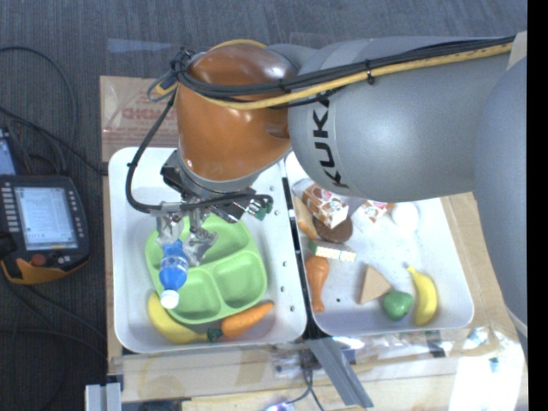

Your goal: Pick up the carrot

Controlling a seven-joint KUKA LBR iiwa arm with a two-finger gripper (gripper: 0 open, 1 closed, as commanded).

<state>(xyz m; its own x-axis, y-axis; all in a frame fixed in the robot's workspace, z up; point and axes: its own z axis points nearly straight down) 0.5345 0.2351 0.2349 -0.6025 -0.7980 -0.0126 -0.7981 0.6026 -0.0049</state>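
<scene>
An orange carrot with a green stub (247, 318) lies along the front wall of the left bin (122, 255), just past the green divided plate (233, 279). A second carrot (318, 282) lies upright by the left wall of the right bin (455, 255). My gripper (188, 232) hangs over the back left part of the green plate, well behind the left-bin carrot. Its fingers (203, 232) stand open with nothing between them. Just in front of them a blue bottle (174, 270) lies on the plate.
A yellow banana (167, 322) curves along the left bin's front left corner. The right bin holds a second banana (423, 296), a green fruit (396, 304), a tan wedge (371, 285) and a brown and white pastry (330, 212). A teach pendant (43, 221) sits far left.
</scene>
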